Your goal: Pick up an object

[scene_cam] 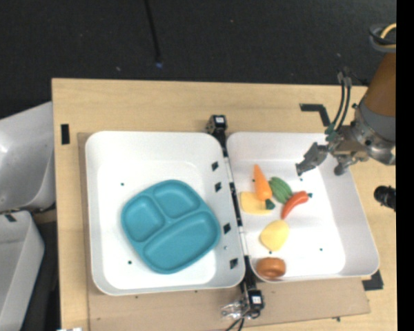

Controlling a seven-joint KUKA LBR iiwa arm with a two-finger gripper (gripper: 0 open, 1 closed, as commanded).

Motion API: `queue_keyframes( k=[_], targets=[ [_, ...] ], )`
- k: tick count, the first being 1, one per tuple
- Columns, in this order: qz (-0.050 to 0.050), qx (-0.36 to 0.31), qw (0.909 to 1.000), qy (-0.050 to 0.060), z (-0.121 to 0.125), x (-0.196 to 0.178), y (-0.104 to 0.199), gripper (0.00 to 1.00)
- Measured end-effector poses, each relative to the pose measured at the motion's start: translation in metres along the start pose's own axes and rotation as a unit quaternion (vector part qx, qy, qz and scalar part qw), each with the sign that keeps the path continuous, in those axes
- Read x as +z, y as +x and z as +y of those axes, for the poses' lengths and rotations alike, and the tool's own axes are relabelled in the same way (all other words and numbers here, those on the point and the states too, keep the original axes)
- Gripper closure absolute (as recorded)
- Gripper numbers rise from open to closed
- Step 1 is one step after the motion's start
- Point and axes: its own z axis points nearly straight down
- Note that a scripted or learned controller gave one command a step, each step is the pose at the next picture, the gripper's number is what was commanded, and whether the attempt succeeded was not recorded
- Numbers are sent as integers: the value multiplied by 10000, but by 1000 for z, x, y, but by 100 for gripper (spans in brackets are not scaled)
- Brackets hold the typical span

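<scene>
The right bin point(345, 247) holds several toy foods. An orange carrot point(261, 182) lies beside a green vegetable point(280, 188) and a red chili pepper point(294, 203). A pale yellow piece point(254, 203) sits left of the pepper, and a yellow lemon-like fruit point(274, 234) lies below it. A brown round item point(270, 267) rests at the bin's front edge. My gripper point(324, 164) hovers over the bin's upper right part, up and to the right of the pepper. It is open, with nothing between its fingers.
The left bin point(103, 185) holds a blue divided plate point(169, 225). A ridge with black clips point(229, 205) separates the two bins. The arm's orange band point(379, 88) rises at the right edge. White equipment point(14, 178) stands off the bench at left.
</scene>
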Motion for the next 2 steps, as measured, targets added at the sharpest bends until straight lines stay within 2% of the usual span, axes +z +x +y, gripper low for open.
queue_keyframes(
  k=[1, 2],
  targets=[
    [-7, -11, 10000, -59, 2, -6, 0, 0],
    [-11, -3, 10000, -31, 10, 54, -3, 0]
  ],
)
